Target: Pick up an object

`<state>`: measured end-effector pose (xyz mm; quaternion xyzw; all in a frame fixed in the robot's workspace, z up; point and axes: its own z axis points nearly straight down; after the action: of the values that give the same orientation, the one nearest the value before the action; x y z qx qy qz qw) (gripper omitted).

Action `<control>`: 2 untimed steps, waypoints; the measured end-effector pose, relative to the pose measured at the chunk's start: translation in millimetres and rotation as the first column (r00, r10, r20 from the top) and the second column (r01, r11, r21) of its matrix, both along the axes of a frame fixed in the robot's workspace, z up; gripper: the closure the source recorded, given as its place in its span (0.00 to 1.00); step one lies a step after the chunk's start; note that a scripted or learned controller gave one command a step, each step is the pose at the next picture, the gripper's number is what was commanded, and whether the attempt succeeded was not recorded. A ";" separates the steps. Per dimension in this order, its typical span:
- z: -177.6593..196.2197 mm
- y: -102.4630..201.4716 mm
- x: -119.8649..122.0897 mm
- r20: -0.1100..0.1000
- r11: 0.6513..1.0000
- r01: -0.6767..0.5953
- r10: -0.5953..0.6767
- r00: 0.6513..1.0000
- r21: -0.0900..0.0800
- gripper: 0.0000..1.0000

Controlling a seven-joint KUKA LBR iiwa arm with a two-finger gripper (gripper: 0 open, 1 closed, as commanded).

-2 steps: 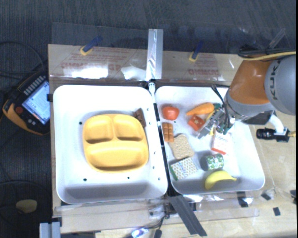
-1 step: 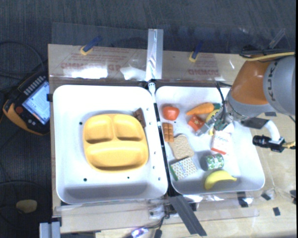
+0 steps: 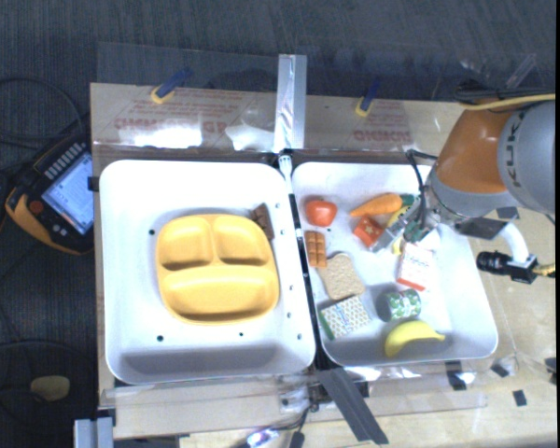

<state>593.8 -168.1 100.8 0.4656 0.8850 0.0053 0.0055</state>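
From above I see my claw (image 3: 399, 232) low in the upper part of the right bin (image 3: 481, 329), beside a carrot (image 3: 379, 203) and a small red piece (image 3: 367, 232); I judge this the reaching step, nothing visibly gripped, and I cannot tell how wide the claw stands. Next I'd need to settle squarely over one item and close. I count two bins: the left bin (image 3: 121, 269) holds one yellow tray (image 3: 217, 265), the right also one tomato (image 3: 321, 212), one banana (image 3: 412, 336), one cracker (image 3: 341, 275).
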 end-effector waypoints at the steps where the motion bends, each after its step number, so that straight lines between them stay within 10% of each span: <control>1: 106.2 61.9 36.8 -0.013 0.998 0.065 -0.065 0.998 -0.006 1.00; 2: 123.3 44.0 71.3 -0.014 0.940 0.341 -0.341 0.940 -0.008 1.00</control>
<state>665.1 -124.1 224.1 0.6116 0.7911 -0.0017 0.0011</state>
